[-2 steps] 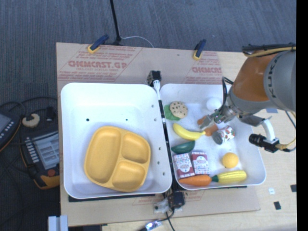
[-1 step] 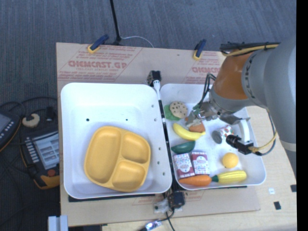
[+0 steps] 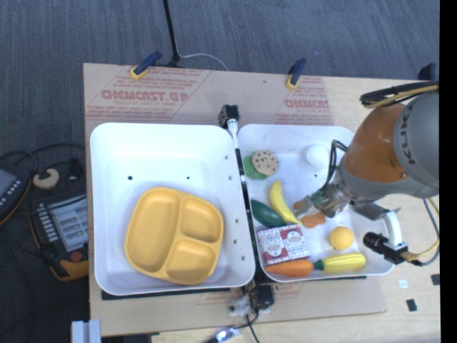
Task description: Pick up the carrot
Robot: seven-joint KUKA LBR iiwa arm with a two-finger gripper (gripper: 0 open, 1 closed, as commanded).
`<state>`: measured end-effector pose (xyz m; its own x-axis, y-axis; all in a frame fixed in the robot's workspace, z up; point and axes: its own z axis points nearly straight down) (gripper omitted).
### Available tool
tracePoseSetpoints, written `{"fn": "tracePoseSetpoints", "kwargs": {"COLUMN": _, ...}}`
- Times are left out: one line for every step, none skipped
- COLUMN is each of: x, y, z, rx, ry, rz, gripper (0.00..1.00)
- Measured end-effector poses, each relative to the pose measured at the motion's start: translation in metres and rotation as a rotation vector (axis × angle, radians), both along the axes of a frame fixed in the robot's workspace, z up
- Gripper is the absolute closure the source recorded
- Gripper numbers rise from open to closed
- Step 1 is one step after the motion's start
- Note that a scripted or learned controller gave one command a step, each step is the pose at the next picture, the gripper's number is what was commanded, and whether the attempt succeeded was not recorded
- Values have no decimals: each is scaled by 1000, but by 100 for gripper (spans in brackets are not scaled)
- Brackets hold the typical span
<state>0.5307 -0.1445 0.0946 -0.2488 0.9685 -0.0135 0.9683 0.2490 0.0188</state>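
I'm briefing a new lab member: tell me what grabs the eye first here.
The yellow divided tray lies alone in the left bin. The right bin is crowded with toy food, the carrot at its near edge beside a corn cob. The grey and orange arm reaches in from the right, over that bin.

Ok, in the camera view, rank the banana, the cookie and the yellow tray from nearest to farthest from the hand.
1. Banana, just left of the hand, same bin.
2. Cookie, up-left of the hand, near the bin's far corner.
3. Yellow tray, far left, in the other bin.
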Motion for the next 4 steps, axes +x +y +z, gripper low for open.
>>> {"fn": "tracePoseSetpoints", "kwargs": {"x": -45, "y": -81, "z": 49, "rx": 1, "ry": 20, "rz": 242, "gripper": 100}}
{"fn": "tracePoseSetpoints", "kwargs": {"x": -45, "y": -79, "z": 48, "rx": 4, "ry": 21, "rz": 244, "gripper": 0}}
{"fn": "tracePoseSetpoints", "kwargs": {"x": -44, "y": -66, "z": -4, "rx": -4, "ry": 17, "rz": 544, "gripper": 0}}
{"fn": "tracePoseSetpoints", "kwargs": {"x": -40, "y": -66, "z": 8, "rx": -10, "ry": 5, "rz": 542, "gripper": 100}}
